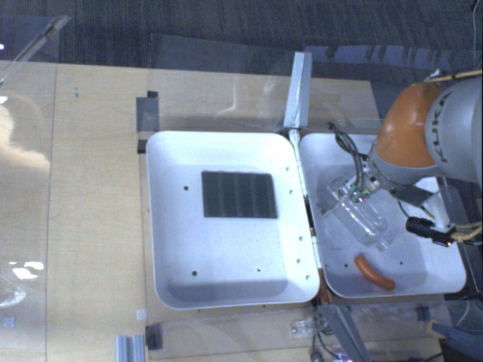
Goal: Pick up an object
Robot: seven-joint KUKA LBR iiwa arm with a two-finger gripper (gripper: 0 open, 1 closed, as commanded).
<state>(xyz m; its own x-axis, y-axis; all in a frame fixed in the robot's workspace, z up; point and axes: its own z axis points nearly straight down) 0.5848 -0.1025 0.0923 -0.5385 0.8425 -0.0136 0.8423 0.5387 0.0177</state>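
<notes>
We see a pale wooden bench (83,225) under glare at its left, dark grey carpet (189,10) beyond, and a metal post (297,89) standing behind.

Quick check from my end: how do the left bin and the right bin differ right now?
The left bin has a dark ribbed rectangle on its floor; the right bin has none. The right bin holds an orange sausage-shaped thing near its front edge, the left bin no such thing. The arm hangs over the right bin, with the gripper low in it, while the left bin lies fully open to view. Both are shallow, white and round-cornered.
</notes>
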